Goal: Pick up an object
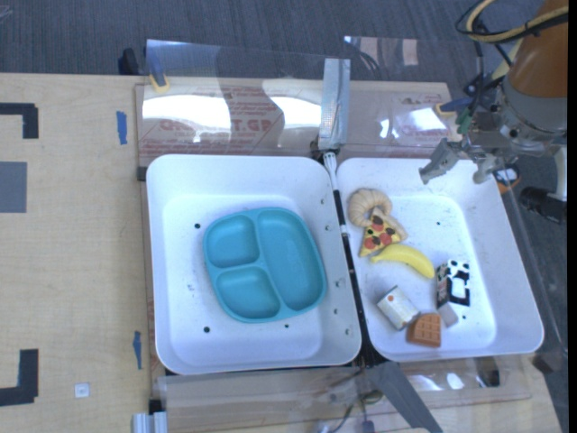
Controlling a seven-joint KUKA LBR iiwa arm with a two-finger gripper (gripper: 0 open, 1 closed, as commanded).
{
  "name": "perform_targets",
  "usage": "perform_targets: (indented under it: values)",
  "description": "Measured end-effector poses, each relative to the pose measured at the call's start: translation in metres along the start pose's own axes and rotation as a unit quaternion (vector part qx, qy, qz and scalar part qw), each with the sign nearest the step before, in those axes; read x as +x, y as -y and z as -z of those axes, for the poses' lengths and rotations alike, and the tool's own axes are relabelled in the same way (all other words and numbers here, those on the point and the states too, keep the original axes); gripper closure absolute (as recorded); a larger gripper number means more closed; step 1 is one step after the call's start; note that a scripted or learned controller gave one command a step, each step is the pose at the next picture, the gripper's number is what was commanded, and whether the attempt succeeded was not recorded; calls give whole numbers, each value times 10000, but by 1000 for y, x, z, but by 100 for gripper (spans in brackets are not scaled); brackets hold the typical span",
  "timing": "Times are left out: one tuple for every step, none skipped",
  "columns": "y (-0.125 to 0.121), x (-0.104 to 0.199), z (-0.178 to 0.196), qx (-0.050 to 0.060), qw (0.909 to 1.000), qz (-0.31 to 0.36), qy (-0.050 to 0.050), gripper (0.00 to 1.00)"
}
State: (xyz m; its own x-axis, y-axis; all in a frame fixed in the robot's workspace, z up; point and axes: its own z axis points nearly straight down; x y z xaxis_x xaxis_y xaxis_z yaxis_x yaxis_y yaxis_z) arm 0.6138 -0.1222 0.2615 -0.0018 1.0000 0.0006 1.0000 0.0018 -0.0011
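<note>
Gripper [462,163] above right bin's [516,269] far rim, fingers spread, holding nothing. Below in that bin: curved yellow banana [405,259], pizza slice [381,234], croissant [368,205], waffle [425,330]. Glossy blue plate [263,263] left.

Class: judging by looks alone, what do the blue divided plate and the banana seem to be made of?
Blue divided plate: probably moulded plastic, with uniform colour, rounded edges and a soft sheen. Banana: likely a plastic toy, evenly yellow and smooth; the view cannot confirm this.

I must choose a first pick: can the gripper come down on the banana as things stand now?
Probably yes: the banana lies bare on top, and the gripper hangs above the same bin's far edge. The pizza slice touches its end.
</note>
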Motion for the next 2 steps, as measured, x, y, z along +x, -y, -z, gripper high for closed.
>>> perform_targets:
  values:
    - [48,-6,-164,-50,9996,-292,11,0]
    - [104,11,-174,-37,9992,388,4,0]
